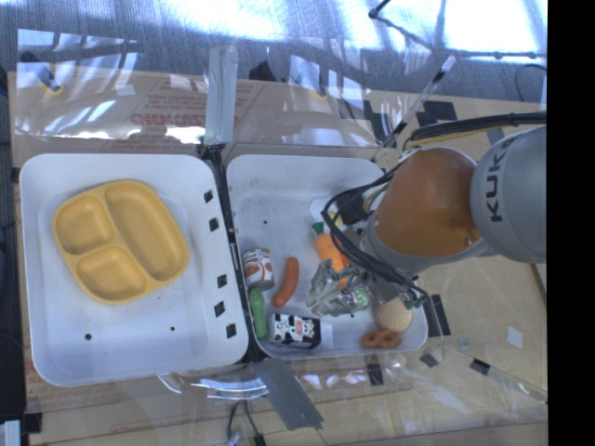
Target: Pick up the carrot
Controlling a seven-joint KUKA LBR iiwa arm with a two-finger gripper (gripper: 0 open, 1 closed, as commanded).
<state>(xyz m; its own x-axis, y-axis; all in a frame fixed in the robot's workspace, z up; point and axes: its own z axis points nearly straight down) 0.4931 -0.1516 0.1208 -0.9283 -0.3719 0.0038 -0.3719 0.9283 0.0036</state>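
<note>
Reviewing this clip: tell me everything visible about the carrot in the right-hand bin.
The carrot is a small orange piece, smooth like a plastic toy, with a dark green bit at its upper end near the arm's black cables. It lies in the right bin, right of the sausage. Its lower end disappears under the gripper, which is down over it; the cables and wrist hide part of it, so whether the gripper touches it is unclear.

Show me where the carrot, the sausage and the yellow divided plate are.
carrot [327, 248]: camera view, on its orange body beside the hand.
sausage [287, 282]: camera view, middle of its length.
yellow divided plate [169, 247]: camera view, on its large right compartment.
</note>
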